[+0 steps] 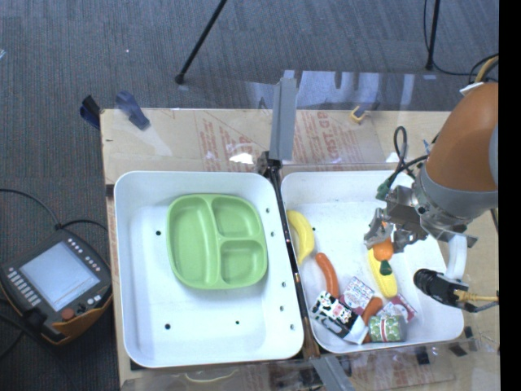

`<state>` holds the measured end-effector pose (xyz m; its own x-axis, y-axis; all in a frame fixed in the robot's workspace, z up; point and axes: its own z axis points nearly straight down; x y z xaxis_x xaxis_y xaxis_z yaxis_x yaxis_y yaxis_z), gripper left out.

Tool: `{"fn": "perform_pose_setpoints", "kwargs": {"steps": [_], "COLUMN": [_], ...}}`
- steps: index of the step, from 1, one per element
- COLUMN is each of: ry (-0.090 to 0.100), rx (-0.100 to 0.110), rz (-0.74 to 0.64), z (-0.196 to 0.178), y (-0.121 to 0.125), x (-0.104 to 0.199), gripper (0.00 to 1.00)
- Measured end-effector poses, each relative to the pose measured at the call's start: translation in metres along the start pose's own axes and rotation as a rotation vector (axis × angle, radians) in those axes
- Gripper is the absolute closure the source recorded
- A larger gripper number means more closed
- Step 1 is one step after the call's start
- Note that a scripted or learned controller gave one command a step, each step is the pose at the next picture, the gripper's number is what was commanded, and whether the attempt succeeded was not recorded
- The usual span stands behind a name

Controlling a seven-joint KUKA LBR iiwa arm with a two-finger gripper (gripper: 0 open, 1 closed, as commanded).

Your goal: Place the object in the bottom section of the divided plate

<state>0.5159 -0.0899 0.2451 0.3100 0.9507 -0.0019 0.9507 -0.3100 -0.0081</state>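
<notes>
The small yellow plastic toy with an orange cap lay in the right white bin, right of frame centre; it looked light, stiff and slick, best pinched across its middle. The gripper hung just above it; its opening could not be told. The green divided plate sat in the left bin.

Bright, even overhead light falls across the scene, and colours read clearly. The two white bins are close to washed out, with only faint grey shading along their inner walls. A hard white glare spot sits on the clear sheet covering the bench behind them (the printed red lettering fades out there). Shadows are soft and short. The dark carpet looks grainy. Small items are slightly soft, their labels unreadable.
</notes>
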Motion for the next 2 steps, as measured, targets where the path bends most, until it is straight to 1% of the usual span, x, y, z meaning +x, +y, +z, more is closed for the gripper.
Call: {"fn": "perform_pose_setpoints", "kwargs": {"steps": [1,2], "ry": [0.000,-0.001], "rx": [-0.001,-0.002], "rz": [0.104,-0.002], "z": [-0.001,0.003], "y": [0.007,-0.010], "x": [0.074,0.156], "gripper": [1.00,1.00]}}
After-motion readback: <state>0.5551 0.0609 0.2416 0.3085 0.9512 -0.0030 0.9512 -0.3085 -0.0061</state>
